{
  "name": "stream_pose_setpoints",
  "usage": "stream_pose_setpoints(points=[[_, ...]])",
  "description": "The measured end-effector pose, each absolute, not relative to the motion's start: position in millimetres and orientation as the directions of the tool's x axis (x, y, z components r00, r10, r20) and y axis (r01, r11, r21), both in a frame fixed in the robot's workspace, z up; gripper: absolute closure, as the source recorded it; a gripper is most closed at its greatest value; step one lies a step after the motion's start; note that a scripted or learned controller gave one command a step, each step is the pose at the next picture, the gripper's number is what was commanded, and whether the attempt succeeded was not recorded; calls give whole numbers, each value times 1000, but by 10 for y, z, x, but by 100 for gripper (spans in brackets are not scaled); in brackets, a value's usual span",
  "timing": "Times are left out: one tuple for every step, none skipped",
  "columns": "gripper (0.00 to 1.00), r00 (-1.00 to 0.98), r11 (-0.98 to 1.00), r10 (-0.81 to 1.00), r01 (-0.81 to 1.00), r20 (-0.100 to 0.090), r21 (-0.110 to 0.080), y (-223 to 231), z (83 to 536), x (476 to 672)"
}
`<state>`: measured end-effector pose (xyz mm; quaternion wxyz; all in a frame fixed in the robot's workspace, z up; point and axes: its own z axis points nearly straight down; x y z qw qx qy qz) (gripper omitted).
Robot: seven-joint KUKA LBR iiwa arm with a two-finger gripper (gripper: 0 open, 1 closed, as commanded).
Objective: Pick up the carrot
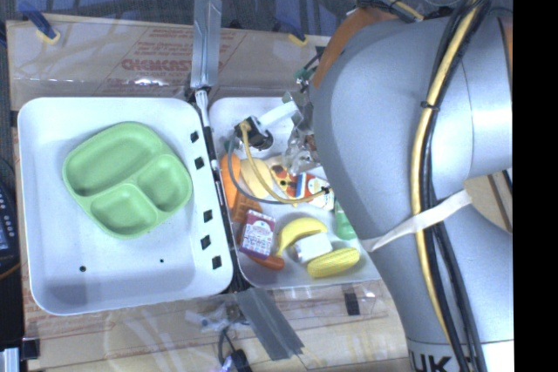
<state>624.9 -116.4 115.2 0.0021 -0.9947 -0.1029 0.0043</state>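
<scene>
Camera view: carrot (229, 187), orange, tapered, lying along the left wall of the right bin (228, 112) at frame centre, partly under a banana (255, 177). Judged light, stiff, smooth; best gripped across its exposed middle. End effector (296, 154) above clutter; state cannot be told.

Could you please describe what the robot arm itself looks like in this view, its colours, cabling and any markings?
The large, rounded arm has a smooth grey casing with an orange band near its upper end. A bundle of black and yellow cables runs down along it, and a pale strap crosses the casing. Part of white lettering shows at the bottom edge.
</scene>
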Motion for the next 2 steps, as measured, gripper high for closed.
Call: stream_pose_setpoints(points=[[100,979,-979,204,204,-12,-7,-939,883,5938],[100,979,-979,206,206,-5,-4,-951,2084,6456]])
